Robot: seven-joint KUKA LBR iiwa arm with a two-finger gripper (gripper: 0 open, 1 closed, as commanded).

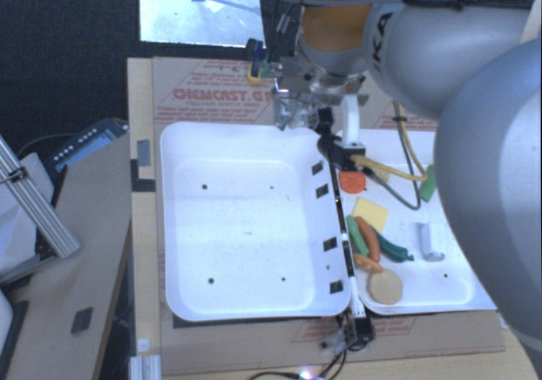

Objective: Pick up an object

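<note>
At the far edge of the bins (246,226), hovering tool (288,114), grip state impossible to tell; apparently nothing lifted, carrot (367,237) untouched inside

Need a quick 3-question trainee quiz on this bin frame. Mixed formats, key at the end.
1. True or false: the yellow square lies in the left-hand bin of the view.
2. Which item in the right-hand bin lies nearest the view's bottom edge? A) yellow square B) tan disc C) carrot-shaped piece
3. Short answer: where is the end effector relative to the bins?

Key:
1. False; it lies in the right-hand bin.
2. B
3. At the far rim of the left-hand bin, near the corner beside the right-hand bin.
</note>
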